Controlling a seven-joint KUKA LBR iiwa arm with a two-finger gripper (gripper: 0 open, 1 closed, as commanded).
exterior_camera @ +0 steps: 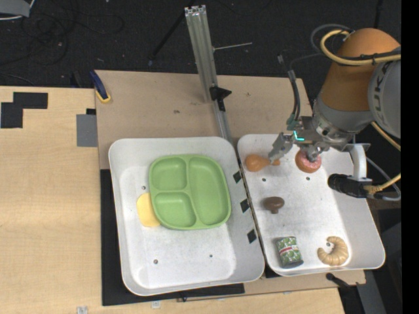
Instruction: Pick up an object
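Note:
My gripper [292, 154] hangs over the far end of the right bin [353, 241], its fingers spread apart with nothing between them. The left fingertip [273, 154] sits close to an orange rounded object [255, 163] lying near the bin's far left corner. The right fingertip [313, 153] is over a pink ring-shaped donut [308, 163], whose upper part it hides. Further forward in the same bin lie a brown mushroom-like piece [274, 204], a green can [288, 251] and a tan croissant [334, 250].
The left bin [177, 267] holds a green divided plate [190, 191] with a yellow piece [145, 210] poking out from under its left edge. A metal post [203, 51] rises behind the bins. The grey arm with its orange band [357, 64] comes in from the upper right.

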